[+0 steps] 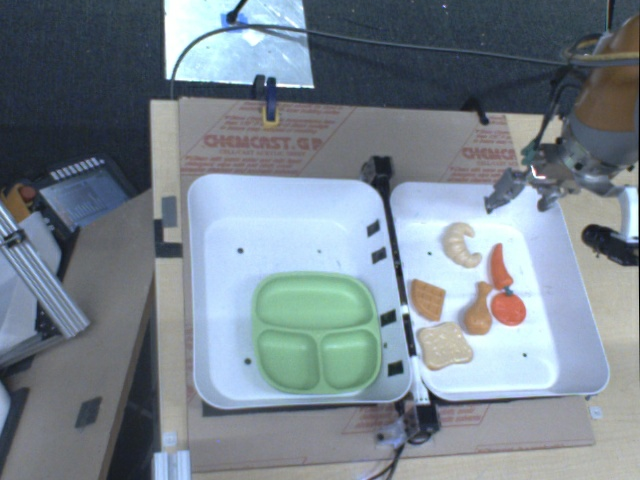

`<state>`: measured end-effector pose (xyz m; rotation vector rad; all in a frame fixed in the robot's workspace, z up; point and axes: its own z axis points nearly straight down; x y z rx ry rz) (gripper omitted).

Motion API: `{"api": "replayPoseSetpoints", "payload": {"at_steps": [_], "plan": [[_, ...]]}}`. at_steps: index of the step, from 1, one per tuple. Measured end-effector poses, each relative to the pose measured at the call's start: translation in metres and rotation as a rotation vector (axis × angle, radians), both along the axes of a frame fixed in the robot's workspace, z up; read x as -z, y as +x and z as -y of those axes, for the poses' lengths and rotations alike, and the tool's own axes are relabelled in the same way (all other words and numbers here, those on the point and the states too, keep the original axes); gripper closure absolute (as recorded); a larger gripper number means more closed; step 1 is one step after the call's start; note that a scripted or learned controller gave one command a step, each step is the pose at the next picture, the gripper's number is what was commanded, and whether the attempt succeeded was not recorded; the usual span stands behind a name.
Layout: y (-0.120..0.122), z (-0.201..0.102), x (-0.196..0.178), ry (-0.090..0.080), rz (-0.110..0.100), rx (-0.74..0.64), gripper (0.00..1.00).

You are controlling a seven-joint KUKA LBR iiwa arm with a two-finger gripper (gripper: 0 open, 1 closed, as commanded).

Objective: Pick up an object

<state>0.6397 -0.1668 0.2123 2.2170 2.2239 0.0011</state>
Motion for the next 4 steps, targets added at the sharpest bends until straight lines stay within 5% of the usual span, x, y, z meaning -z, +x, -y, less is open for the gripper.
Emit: {"api": "replayPoseSetpoints", "payload": {"at_steps": [2, 3, 4], "plan": [[0.001, 0.013, 0.108, 0.001, -0.004, 0.002, 0.0], [0.001, 0.012, 0.128, 0.0, -0.001, 0.001, 0.0], [0.003, 0.012, 0.116, -0.001, 0.003, 0.0, 1.0]]}}
